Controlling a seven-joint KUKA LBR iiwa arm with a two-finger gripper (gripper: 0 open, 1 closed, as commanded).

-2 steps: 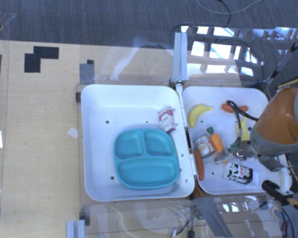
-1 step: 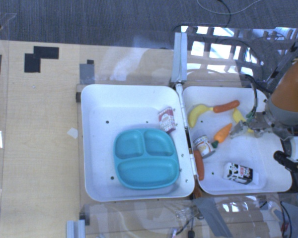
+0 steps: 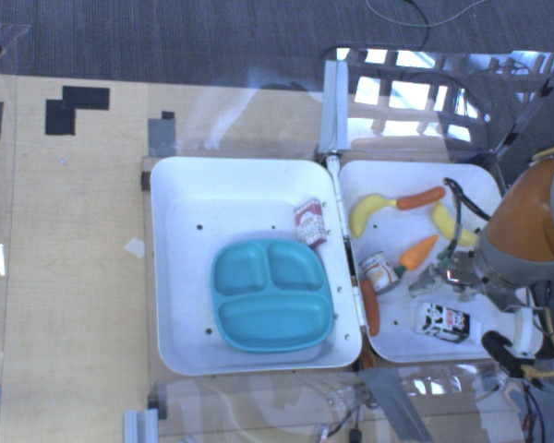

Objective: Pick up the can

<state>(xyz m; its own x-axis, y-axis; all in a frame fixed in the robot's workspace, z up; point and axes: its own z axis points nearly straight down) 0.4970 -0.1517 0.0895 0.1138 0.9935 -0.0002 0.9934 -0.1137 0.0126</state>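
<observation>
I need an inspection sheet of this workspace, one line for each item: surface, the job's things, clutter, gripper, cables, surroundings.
Surface: light wooden bench bearing two shallow white bins, left bin and right bin.
Job's things: small labelled metal can lying tilted in the right bin near its left wall, not held.
Clutter: left bin has a teal divided plastic tray and a small red-and-white packet; right bin has two yellow bananas, orange carrots, a red sausage, a black-and-white carton.
Gripper: gripper over the right bin, right of the can.
Cables: thin cable on the floor.
Surroundings: dark grey carpet.
</observation>
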